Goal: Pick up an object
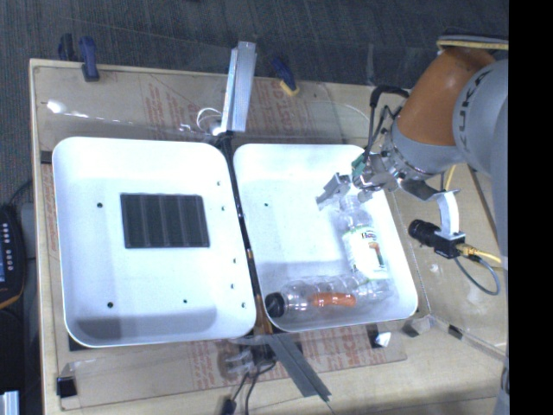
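Nearest the camera, a clear bottle with a black cap (333,298) lies along the right bin's (285,188) front wall, long axis running 9 to 3 o'clock, cap toward 9. Beyond it a second clear bottle with a white label (363,245) lies with its axis roughly 12 to 6, neck toward 12, near the bin's right wall. Farther still, the hand (350,187) hangs over that neck end (whether it is open or closed cannot be told). Judged target: the labelled bottle, lying toward 6 o'clock from the hand. The left bin (86,180) holds a dark ribbed panel (164,220).
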Robot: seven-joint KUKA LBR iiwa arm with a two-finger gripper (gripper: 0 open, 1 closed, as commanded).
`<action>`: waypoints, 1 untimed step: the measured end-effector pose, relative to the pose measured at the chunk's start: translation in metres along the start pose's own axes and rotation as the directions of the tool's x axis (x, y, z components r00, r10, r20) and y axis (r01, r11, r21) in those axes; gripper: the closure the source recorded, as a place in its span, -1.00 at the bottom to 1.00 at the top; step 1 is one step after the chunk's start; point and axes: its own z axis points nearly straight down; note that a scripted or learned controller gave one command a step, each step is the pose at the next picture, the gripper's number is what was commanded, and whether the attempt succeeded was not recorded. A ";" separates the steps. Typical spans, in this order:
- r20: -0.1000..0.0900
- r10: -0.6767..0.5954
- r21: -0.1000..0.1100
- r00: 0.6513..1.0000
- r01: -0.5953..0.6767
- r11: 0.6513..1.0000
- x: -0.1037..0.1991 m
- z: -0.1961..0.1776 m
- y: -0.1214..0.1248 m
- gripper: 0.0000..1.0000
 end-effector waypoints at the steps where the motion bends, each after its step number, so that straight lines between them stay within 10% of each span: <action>1: 0.000 -0.019 0.001 1.000 0.019 1.000 0.003 0.010 -0.021 -1.00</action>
